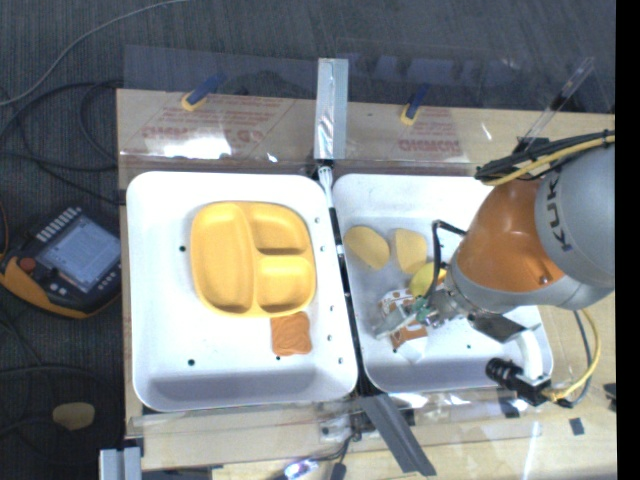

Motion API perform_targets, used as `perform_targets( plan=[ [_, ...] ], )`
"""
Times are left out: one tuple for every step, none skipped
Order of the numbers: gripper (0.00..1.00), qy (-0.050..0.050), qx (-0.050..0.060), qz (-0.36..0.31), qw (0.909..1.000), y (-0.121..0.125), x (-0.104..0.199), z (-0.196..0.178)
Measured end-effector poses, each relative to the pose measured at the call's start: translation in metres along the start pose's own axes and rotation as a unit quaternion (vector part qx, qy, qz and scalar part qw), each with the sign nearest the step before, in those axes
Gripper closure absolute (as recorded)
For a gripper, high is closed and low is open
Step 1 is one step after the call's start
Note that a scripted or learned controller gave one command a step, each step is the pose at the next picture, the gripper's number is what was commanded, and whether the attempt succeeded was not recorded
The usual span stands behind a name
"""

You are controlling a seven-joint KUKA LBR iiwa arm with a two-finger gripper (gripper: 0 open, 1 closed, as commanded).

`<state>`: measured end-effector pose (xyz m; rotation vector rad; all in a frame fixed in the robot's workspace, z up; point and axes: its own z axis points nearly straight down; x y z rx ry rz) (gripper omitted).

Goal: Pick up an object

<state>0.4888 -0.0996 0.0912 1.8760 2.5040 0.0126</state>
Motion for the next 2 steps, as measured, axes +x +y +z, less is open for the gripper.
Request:
perform_targets(
  plan=[
    [1.0, 0.002, 0.0, 0.0, 1.0, 0.001, 0.001, -0.009],
    [1.0, 0.002, 0.009, 0.087, 0.9962, 0.018, 0.057, -0.136]
  ],
)
